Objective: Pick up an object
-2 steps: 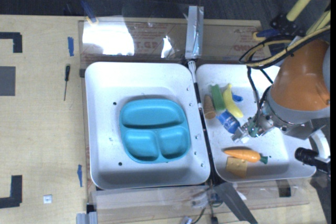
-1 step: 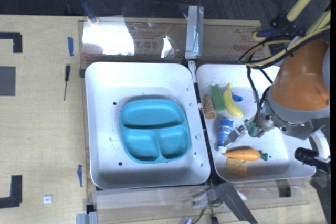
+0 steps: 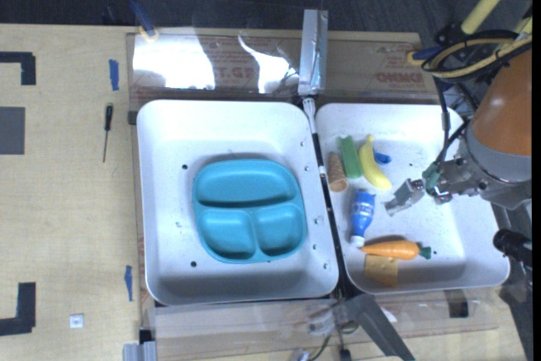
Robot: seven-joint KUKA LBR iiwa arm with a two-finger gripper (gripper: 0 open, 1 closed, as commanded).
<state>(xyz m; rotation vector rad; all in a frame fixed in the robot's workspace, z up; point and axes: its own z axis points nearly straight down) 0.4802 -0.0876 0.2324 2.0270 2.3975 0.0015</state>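
Bins are taking up most of your bench: the left bin is holding a blue divided tray sitting flat in its middle, and the right bin is holding the small items you are choosing from. The arm is reaching in from the right, and its gripper is hovering over the bare middle of the right bin with nothing between its fingers; whether they are apart or together you cannot tell from here. The candidates are crowding the bin's left side, probably because they slid toward the divider wall. A toy carrot is lying crosswise near the front beside a brown block. A banana and a green piece are lying side by side farther back, with a blue-and-white bottle between those groups and a cork-like cylinder against the wall.
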